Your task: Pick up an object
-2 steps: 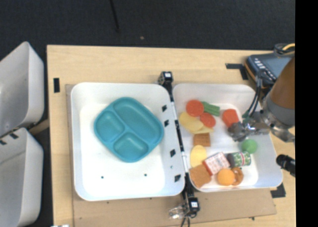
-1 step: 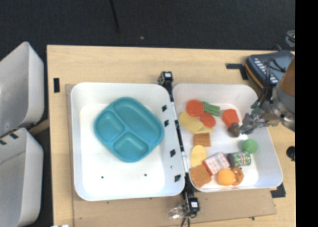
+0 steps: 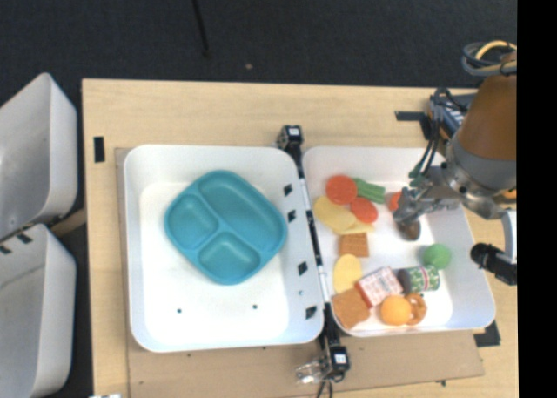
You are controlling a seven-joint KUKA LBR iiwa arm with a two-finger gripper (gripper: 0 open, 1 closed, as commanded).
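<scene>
1. Nearest the lens, an orange ball (image 3: 394,310) and a red-and-white carton (image 3: 377,285) crowd the right bin's (image 3: 461,300) front.
2. Above the bin's middle hangs the gripper (image 3: 407,225); whether its jaws are parted cannot be told.
3. Beside it lie a green ball (image 3: 437,256) and an orange disc (image 3: 341,189).
4. One blue tray (image 3: 225,226) occupies the left bin (image 3: 148,318).

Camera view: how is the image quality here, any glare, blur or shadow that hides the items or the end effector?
Camera view: lighting is even and soft, with no hard glare on the white bins; the blue tray is crisp enough to show its compartments; the toy food is small and slightly soft; the end effector is dark and blurred over its own shadow, so its tip is hard to read.
</scene>
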